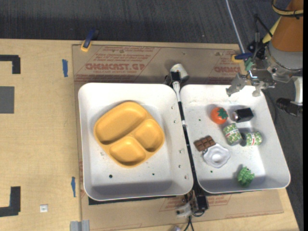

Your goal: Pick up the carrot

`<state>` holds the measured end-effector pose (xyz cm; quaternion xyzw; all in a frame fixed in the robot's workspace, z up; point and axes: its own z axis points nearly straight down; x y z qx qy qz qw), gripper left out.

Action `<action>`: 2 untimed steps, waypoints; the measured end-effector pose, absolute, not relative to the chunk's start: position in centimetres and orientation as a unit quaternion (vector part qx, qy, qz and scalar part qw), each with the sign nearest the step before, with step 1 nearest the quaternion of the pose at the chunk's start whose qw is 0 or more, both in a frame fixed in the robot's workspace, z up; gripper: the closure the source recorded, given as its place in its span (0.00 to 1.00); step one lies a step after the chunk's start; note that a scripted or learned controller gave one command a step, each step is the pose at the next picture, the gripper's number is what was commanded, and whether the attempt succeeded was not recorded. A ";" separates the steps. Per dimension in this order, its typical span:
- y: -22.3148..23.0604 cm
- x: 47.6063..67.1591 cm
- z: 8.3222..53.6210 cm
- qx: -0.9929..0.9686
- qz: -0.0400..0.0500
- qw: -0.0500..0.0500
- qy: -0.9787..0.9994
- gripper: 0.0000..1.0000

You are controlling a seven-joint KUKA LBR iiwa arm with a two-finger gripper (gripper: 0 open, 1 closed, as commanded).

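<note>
End effector (245,84) above bin rim, 1 carrot (219,115), 2 bins (96,177)

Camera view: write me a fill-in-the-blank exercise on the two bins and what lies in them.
1. The yellow divided tray lies in the ____ bin.
2. The carrot lies in the ____ bin.
3. The gripper hovers over the right bin's ____ edge.
4. The chocolate bar is ____ in colour.

Missing words: left; right; far; brown.
</note>
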<state>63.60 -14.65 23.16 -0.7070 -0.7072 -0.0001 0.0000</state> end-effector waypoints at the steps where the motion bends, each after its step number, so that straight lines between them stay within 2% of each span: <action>1: -9.5 63.7 11.8 -0.657 0.000 0.000 -0.753 0.00; 2: -10.0 58.6 8.6 -0.729 0.000 0.000 -0.685 0.00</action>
